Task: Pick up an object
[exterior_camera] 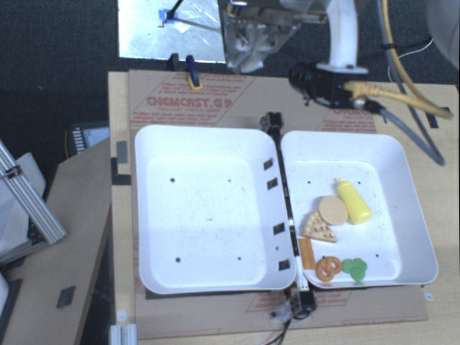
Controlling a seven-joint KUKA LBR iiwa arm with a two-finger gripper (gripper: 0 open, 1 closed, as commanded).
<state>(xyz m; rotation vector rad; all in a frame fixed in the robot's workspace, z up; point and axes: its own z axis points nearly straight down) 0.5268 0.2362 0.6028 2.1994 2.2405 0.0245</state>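
Beyond the far edge of the right bin [420, 225], well above the bench, hangs the gripper [246, 54], apart from every object; it is too blurred and foreshortened to tell whether it is wide or narrow, and nothing can be seen in it.

All the things to pick lie toward the near left part of the right bin. A yellow bottle [353, 200] lies on its side near that bin's middle. A round tan disc [332, 210] touches the bottle's left side. A pizza slice [320, 229] sits just nearer than the disc, partly under it. An orange strip [305, 253] lies along the bin's left wall. A pretzel [328, 267] and a green broccoli piece [354, 268] rest side by side by the bin's near wall, the pretzel next to the strip.

The left bin [208, 207] adjoins the right bin's left wall.
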